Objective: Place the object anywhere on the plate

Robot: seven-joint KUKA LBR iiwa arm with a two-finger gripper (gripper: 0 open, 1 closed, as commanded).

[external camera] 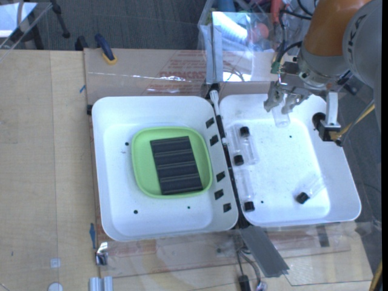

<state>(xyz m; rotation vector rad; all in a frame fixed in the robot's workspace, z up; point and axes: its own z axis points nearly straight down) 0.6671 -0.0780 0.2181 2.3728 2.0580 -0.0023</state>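
While you scan from the left, you get bare wooden worktop first, then the left bin. Its floor carries a green plate, square with rounded corners, and a dark ribbed block lies on that plate, slightly tilted, covering most of its middle.

Black clips run down the divider where the two bins meet.

Right bin: you have clear plastic pieces with black caps in it. Two or three lie in a row near the left wall, running front to back, just beside the divider. Another clear piece with a black end sits near the front right, well apart from that row. Which of these is the task object, I can't tell.

Tool hangs over the back of the right bin, arm coming in from the right with the orange band above it. Fingers point down and stand slightly apart. Something clear and pale shows just below the tips; too faint to say whether it's gripped.
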